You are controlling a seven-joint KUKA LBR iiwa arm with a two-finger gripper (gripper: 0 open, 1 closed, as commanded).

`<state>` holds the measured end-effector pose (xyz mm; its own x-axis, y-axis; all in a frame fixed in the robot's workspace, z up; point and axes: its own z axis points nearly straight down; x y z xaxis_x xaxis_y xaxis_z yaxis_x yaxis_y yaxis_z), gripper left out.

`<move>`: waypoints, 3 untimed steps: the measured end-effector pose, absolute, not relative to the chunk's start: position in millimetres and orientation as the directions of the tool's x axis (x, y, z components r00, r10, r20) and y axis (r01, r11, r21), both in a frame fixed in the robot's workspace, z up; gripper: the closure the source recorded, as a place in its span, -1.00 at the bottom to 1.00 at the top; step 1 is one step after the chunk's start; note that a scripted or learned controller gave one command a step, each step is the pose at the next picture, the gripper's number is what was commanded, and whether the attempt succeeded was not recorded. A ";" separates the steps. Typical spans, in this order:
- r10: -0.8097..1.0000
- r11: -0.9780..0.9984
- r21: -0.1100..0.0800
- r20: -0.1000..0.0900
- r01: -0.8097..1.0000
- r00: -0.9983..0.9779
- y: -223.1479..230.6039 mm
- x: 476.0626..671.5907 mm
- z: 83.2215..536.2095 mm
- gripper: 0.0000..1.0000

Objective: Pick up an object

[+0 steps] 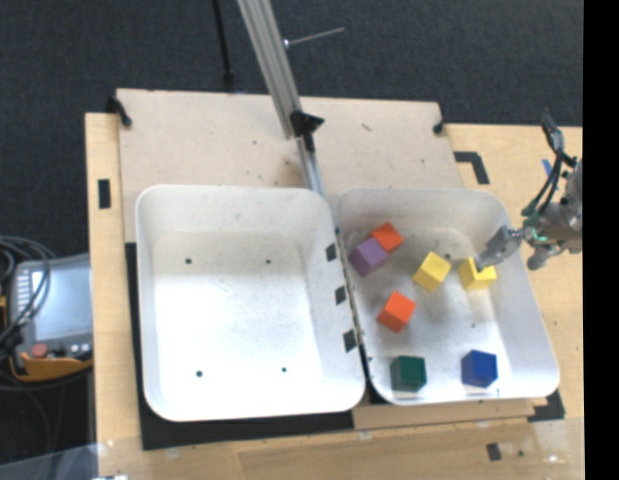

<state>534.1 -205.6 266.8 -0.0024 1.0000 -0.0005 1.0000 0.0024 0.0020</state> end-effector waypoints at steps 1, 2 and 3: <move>1.000 -0.001 -0.002 -0.002 1.000 0.001 -213.2 534.1 222.9 -1.00; 1.000 -0.002 -0.005 0.000 1.000 0.002 -213.1 534.9 159.7 -1.00; 1.000 -0.005 -0.004 0.000 1.000 0.005 -205.5 537.8 102.2 -1.00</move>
<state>537.8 -205.5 102.2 0.0050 1.0000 -0.0004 1.0000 -0.0050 -0.0037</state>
